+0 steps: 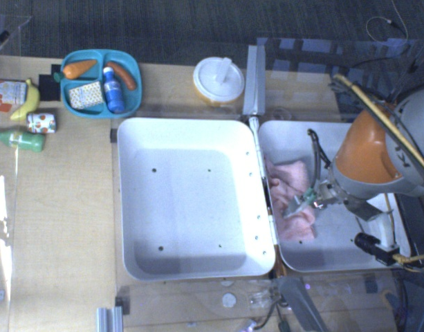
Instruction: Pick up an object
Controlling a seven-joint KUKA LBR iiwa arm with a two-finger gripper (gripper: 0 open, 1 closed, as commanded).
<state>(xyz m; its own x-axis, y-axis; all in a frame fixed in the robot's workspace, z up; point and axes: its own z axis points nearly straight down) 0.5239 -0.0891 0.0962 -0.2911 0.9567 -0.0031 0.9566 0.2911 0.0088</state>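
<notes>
As I look down from above: two white bins sit side by side on the table (66,206).
Arm: my grey arm (378,159), orange-banded, reaches in from the right of the frame, over the right bin (336,260).
Pincer: the pincer (303,203) sits low against the pink cloth (292,185); I cannot tell how far apart it stands or whether it grips anything.
Pink cloth: crumpled in the left half of the right bin, near the wall between the bins.
Left bin: the left bin (191,199) fills the centre of the frame.
Upper left: a blue divided tray (101,81) of toy food, with a banana (26,101) and small can (41,122) beside it.
Top centre: a white lidded cup (219,80).
</notes>
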